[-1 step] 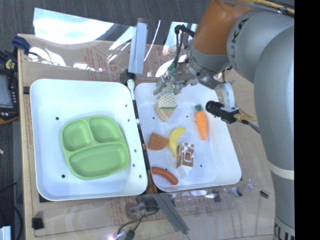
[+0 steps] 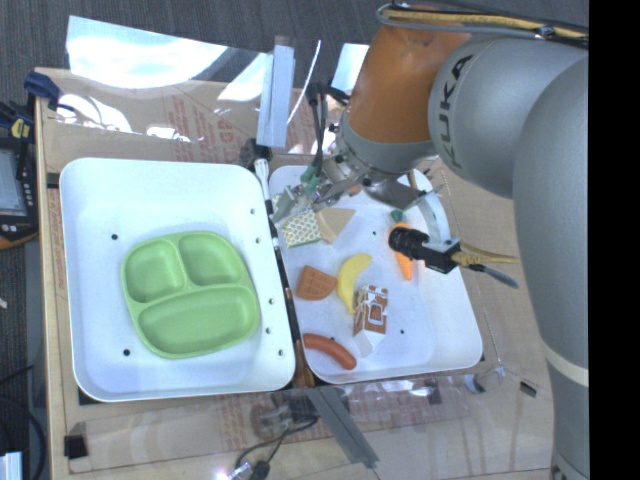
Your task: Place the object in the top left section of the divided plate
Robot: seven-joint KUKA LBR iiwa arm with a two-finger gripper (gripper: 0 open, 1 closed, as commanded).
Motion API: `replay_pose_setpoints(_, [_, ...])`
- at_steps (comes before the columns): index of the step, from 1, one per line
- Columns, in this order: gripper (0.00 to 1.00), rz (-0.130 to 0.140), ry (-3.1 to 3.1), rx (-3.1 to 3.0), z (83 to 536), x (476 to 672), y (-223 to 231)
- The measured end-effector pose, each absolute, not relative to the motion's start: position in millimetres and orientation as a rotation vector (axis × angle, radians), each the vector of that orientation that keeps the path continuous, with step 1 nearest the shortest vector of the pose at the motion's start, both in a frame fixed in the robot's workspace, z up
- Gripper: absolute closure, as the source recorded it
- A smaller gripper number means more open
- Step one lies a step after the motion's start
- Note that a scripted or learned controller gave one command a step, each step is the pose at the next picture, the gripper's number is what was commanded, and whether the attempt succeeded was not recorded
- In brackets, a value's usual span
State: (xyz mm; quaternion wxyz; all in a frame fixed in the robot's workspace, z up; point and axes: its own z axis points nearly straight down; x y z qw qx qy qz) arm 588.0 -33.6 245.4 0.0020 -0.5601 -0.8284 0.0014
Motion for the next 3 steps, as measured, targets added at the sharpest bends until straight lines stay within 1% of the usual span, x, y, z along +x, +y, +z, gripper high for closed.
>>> replay_pose_setpoints(1, [1.00, 0.005, -2.701, -1.598, 190, 560.3, 36])
replay_pose_setpoints(2, [1.00, 0.002, -2.802, -1.420, 186, 576.6, 101])
replay_pose_setpoints(3, [0.00, 0.002, -2.802, -1.421, 186, 576.8, 101])
